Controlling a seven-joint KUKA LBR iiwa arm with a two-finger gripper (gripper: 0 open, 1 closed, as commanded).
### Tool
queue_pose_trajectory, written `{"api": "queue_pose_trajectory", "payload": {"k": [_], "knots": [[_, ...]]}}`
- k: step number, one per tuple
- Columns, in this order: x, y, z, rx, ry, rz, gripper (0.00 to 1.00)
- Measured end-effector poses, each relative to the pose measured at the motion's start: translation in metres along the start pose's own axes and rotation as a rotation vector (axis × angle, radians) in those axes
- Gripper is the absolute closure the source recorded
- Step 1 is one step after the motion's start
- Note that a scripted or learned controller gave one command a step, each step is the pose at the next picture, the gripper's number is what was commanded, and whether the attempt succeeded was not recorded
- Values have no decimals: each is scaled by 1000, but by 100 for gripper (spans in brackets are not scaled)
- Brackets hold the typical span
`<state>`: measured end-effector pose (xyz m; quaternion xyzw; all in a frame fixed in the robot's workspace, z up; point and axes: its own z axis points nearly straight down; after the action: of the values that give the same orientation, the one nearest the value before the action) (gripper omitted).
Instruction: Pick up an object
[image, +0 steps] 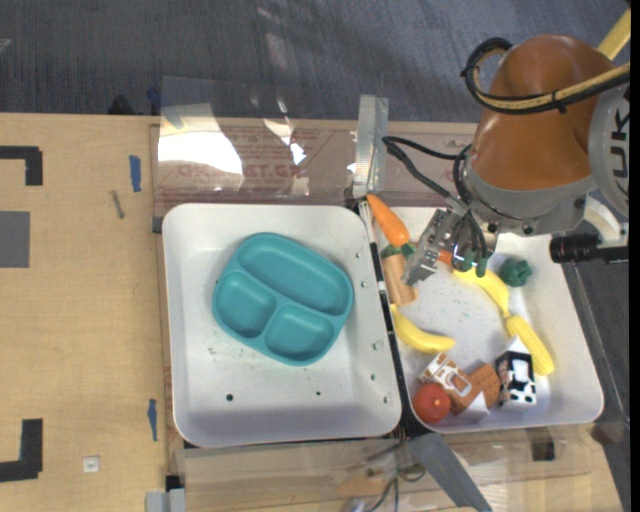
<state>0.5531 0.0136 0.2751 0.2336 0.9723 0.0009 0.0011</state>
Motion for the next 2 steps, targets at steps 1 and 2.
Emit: {"api": "queue_pose_trajectory", "payload": {"k": [1, 2], "knots": [[-27, -39, 93, 3, 6, -391, 100], [-66, -30, 44, -1, -10, -508, 100]]}}
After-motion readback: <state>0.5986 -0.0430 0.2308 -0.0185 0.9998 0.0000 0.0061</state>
